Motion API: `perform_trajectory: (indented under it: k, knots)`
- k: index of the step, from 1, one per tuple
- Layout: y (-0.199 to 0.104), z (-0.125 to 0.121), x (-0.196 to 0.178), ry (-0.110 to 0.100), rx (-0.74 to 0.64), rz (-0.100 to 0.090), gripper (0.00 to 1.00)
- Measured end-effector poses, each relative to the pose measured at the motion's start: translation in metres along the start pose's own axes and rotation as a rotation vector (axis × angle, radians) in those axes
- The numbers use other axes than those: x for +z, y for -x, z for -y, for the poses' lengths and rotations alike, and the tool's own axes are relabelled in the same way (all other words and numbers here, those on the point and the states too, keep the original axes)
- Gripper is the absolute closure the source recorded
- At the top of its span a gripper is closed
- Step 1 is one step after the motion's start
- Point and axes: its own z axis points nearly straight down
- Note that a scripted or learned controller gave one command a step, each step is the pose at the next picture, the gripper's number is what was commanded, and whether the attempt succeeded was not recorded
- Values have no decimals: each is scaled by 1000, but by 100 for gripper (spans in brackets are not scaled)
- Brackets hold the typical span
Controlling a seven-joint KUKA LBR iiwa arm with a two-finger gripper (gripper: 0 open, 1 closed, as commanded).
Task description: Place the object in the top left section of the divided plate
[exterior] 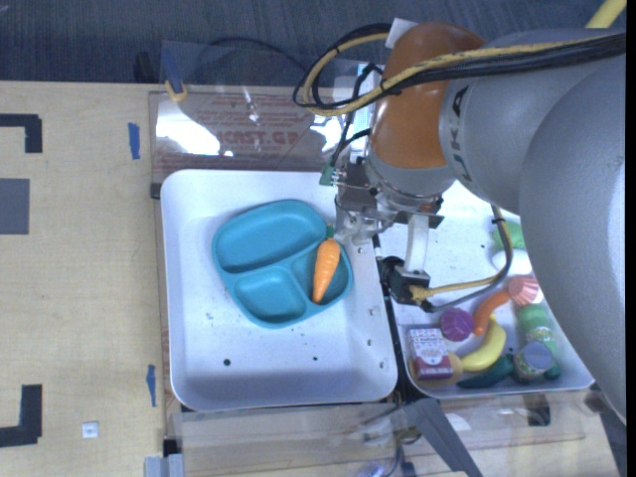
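Since the carrot (325, 269) in the divided plate's (260, 238) right section looks light, stiff and smooth, its thick upper half seems the safest hold; I cannot tell whether the gripper (350, 230) there is open or closed.

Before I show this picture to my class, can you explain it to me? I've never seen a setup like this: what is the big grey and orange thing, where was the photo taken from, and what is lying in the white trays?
The photo comes from one fixed camera above a bench, looking down at a slant. The grey and orange shape is a robot arm reaching in from the picture's right. Its gripper, a two-fingered hand, hangs over the edge of a blue divided plate. That plate sits in the left white bin. A toy carrot lies in the plate's right-hand section, just below the gripper; I cannot tell whether the gripper grips it. The right bin holds a pile of toy food, including a banana.
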Motion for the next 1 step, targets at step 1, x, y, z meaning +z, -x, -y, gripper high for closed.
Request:
perform_trajectory:
  k: [1]
  knots:
    - [0, 0, 1, -1, 0, 1, 0]
